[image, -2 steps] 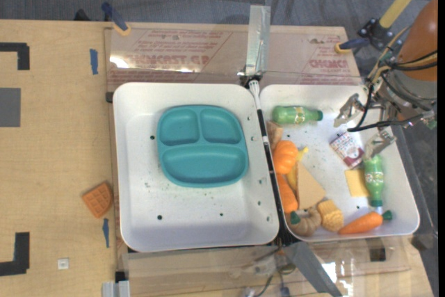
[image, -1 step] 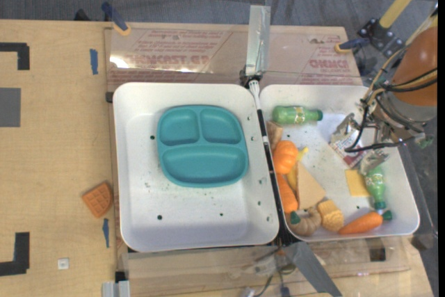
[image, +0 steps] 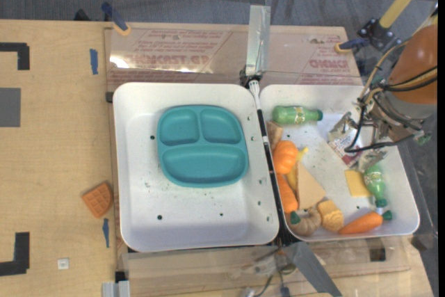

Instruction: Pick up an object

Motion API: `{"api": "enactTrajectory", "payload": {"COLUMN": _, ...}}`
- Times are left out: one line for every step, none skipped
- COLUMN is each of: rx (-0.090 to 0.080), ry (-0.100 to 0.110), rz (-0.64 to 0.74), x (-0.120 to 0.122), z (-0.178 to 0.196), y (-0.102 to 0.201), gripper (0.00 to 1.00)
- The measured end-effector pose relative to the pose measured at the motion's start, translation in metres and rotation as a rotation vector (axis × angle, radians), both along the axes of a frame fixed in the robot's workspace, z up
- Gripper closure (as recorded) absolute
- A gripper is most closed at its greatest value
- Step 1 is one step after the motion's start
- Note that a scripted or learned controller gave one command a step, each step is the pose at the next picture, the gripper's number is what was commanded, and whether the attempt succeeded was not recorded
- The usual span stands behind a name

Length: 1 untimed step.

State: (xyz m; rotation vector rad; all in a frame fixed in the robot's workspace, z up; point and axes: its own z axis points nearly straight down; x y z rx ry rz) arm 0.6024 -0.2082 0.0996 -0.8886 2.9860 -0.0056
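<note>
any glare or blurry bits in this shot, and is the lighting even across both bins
In the camera view, glare streaks the clear panel behind the bins; the gripper and its cables look soft and cluttered, so its fingers are hard to read; both bins are evenly lit, and the teal plate in the left bin casts only a faint shadow.

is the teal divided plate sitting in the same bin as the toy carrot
No, the teal plate lies in the left bin, while the carrot lies in the right bin.

Arm [image: 417, 73] cut off at right edge.
</note>
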Motion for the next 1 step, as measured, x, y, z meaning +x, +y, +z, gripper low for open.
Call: {"api": "enactTrajectory", "payload": {"rx": -0.009, "ry": -0.005, "rz": -0.089, "x": 0.0067, "z": 0.0003, "y": 0.0274, "gripper": 0.0}}
